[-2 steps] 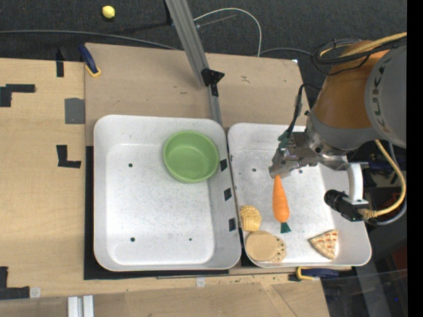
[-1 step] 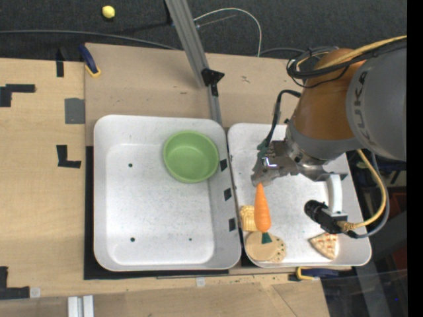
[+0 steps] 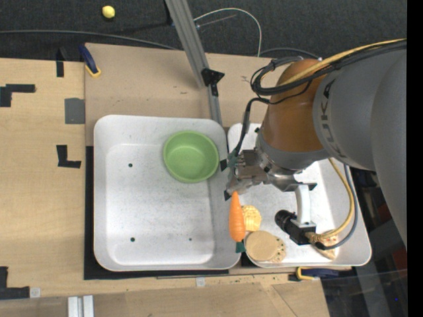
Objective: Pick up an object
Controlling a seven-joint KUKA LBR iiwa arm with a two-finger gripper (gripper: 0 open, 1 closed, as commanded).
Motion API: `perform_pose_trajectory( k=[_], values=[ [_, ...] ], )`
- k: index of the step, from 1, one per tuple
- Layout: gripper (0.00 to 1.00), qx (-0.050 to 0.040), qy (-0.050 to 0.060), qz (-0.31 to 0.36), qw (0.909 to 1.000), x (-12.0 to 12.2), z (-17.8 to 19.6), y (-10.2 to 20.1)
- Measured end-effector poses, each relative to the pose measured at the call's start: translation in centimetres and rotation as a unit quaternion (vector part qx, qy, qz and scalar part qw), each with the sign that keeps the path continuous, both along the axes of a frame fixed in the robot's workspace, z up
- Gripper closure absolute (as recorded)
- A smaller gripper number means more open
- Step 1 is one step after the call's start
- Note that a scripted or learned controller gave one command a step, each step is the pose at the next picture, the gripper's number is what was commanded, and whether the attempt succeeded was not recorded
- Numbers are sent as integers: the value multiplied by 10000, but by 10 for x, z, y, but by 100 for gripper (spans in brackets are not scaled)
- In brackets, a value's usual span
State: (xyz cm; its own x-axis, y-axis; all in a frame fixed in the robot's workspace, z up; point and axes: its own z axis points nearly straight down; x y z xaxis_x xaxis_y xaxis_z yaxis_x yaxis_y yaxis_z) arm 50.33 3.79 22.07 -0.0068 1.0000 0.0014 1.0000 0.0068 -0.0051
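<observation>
A green bowl (image 3: 191,156) sits in the left bin (image 3: 119,197) near its right wall. In the right bin (image 3: 350,243), against the dividing wall, lies an orange carrot (image 3: 236,220), with a yellow piece (image 3: 252,217) beside it and a tan round cookie-like disc (image 3: 265,246) below. My gripper (image 3: 238,177) hangs from the orange-banded wrist just above the carrot's top end. The wrist body hides how its fingers stand, and I see nothing held in them.
A grey metal pole (image 3: 188,38) slants in from the top to the bins' shared corner. Cables (image 3: 330,236) and a black fitting (image 3: 291,224) lie over the right bin. A small yellow ball (image 3: 108,11) rests on the dark floor beyond the bench.
</observation>
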Motion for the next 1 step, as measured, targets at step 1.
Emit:
perform_pose_trajectory(
  k=[1],
  values=[
    [100,0,-13,8,10000,-11,15,50]
  ],
)
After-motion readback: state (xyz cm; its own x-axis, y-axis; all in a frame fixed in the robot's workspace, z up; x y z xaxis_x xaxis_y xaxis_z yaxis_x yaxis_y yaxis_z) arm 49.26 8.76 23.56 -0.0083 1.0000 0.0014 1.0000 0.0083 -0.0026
